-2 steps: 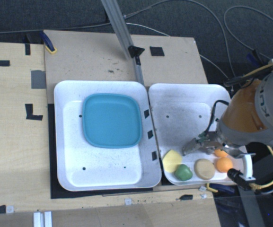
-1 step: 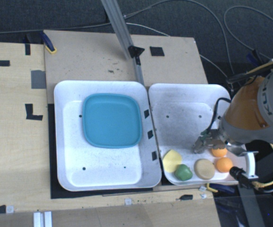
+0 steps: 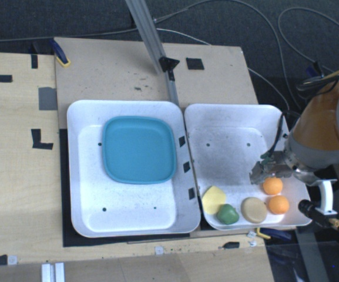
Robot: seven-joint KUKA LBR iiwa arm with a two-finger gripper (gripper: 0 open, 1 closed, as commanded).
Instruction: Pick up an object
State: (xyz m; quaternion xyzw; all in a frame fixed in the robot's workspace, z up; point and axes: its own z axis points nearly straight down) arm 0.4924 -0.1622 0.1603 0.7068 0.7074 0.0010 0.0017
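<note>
Camera view looks down on two white bins: the left bin carries a blue plate, and the right bin keeps its small objects bunched along the near edge, likely because the bin floor slopes them into that corner. They run from a yellow piece and a green one through a beige round object to two orange balls, one farther back and one nearer the rim. The gripper sits low at the right side of that bin, just beside the farther orange ball, which looks like the intended pick. Its opening cannot be judged from this angle, and nothing is seen held in it. The grasp appears not yet made.
</note>
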